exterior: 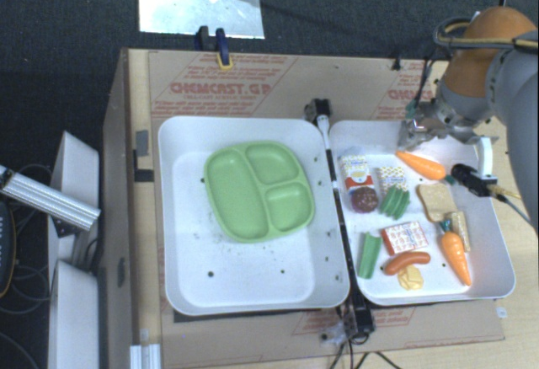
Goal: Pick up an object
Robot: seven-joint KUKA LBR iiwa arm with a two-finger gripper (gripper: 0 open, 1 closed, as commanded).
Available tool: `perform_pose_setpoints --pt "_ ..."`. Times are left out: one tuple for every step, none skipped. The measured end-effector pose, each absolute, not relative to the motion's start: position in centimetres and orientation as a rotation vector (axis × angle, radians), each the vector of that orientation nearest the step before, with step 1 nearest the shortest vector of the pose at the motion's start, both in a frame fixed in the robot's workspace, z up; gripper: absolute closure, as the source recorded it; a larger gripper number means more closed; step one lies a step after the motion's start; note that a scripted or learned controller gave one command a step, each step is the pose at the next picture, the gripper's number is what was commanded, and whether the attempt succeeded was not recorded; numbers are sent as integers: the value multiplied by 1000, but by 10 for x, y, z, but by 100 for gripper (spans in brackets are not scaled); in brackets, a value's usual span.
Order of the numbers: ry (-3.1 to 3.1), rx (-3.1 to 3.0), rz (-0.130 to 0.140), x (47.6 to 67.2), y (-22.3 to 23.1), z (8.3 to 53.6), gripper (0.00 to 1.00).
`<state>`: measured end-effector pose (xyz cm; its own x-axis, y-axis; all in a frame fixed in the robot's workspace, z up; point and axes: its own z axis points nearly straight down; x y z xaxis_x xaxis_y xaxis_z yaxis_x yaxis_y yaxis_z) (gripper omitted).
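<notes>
My gripper hangs low over the far edge of the right bin, just behind an orange carrot. No object shows between its tips. The right bin holds several toy foods: a fries packet, a dark round patty, green beans, a bread slice, a second carrot, a red waffle box, a sausage and a green cucumber piece.
The left bin carries a green divided plate. A small yellow piece lies near the right bin's front wall. The grey arm comes in from the upper right. Cardboard lies under both bins.
</notes>
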<state>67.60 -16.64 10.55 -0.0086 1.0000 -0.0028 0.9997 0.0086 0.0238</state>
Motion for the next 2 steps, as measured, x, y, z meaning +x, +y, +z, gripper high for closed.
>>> perform_pose_setpoints --pt "2219 2198 22 676 -166 105 0" --pt "2221 2218 1 669 -177 85 0"
